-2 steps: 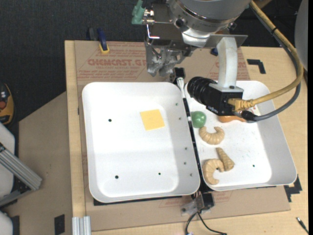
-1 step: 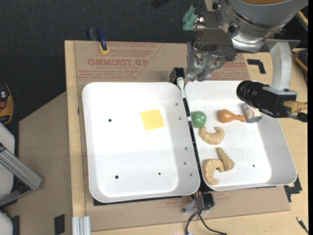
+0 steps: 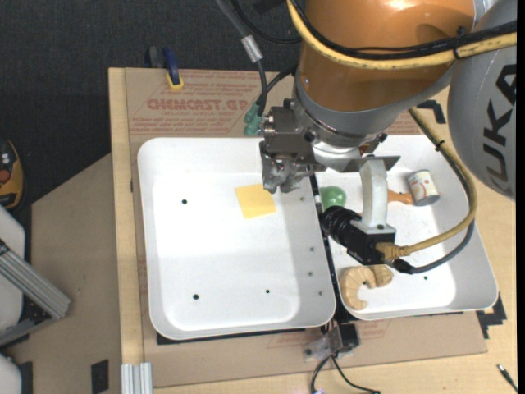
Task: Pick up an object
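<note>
A flat yellow square [image 3: 256, 201] lies in the left bin [image 3: 189, 245], toward its upper right. My gripper [image 3: 280, 177] hangs just above and to the right of it, near the rim between the two bins; its fingers are dark and crowded. In the right bin [image 3: 459, 277] I see a green ball [image 3: 334, 196] partly hidden by the wrist, a small white cylinder with a red label [image 3: 423, 186], an orange piece [image 3: 399, 195] beside it, and a tan curved object [image 3: 364, 284] at the front.
The arm's big orange and grey body covers the upper part of the right bin. A cardboard sheet [image 3: 197, 97] lies under both bins. A blue and yellow clamp [image 3: 171, 68] sits at its back left corner.
</note>
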`<move>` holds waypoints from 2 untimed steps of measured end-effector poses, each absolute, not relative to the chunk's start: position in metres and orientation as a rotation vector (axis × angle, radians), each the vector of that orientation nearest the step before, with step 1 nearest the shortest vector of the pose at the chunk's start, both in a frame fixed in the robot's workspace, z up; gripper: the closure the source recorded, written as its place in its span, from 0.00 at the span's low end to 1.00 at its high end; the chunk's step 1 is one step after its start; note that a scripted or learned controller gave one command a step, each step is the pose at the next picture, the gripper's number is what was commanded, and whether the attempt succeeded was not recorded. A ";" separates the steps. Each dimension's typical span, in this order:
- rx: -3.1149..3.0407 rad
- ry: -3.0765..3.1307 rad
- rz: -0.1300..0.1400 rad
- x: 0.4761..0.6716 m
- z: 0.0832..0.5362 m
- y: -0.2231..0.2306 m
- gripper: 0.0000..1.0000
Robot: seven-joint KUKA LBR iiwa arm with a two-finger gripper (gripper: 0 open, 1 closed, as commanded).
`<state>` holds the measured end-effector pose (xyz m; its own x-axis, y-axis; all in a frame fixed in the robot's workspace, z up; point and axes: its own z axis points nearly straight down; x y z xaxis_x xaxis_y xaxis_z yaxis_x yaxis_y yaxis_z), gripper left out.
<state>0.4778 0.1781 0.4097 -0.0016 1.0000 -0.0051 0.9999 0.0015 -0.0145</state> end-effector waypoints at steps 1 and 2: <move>-2.219 -2.230 -0.022 0.479 0.522 0.210 1.00; -2.216 -2.217 0.026 0.477 0.353 0.225 1.00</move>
<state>0.4772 0.2251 0.3526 -0.0004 1.0000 -0.0070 0.9999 0.0002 -0.0161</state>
